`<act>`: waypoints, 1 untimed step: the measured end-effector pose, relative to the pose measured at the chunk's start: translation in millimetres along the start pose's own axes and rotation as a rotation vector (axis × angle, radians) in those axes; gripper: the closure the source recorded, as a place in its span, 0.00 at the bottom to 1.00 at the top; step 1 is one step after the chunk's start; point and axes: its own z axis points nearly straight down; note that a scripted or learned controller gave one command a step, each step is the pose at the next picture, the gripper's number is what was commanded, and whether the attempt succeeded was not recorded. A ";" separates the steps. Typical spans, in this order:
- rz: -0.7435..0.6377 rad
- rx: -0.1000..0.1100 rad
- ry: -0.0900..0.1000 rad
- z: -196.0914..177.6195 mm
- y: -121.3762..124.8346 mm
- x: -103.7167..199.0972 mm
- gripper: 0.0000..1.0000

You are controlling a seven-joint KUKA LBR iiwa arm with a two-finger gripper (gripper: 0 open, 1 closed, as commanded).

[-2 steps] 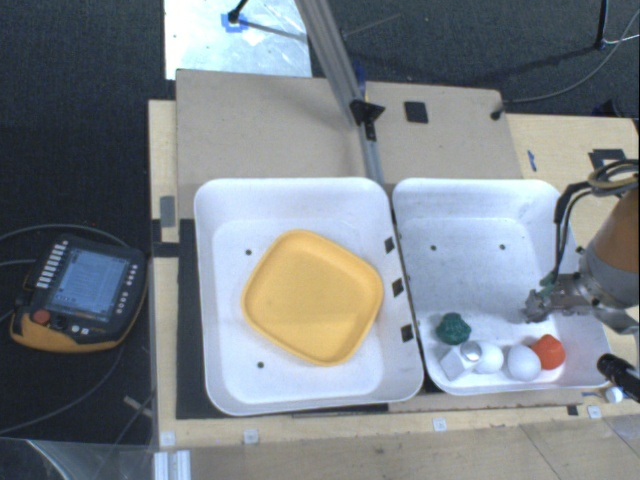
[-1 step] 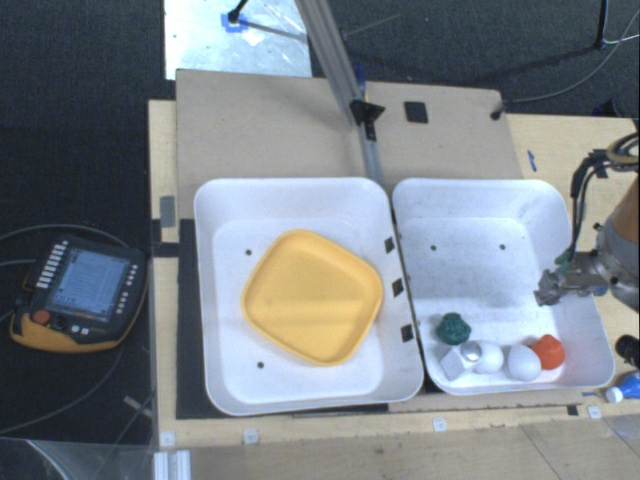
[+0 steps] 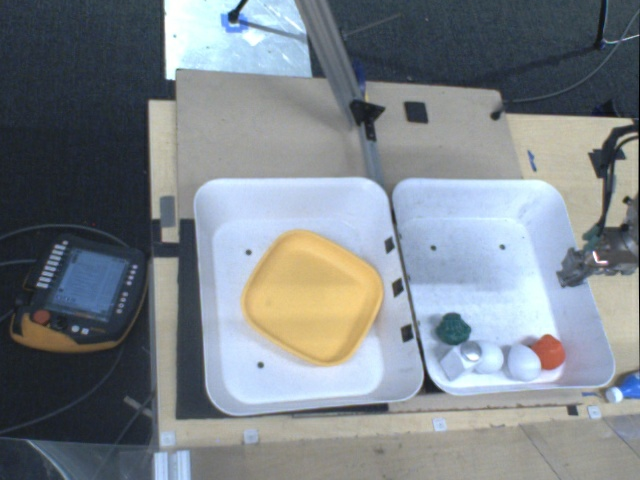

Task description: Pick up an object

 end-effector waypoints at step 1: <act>0.000 0.003 0.001 -24.7 0.8 -0.2 1.00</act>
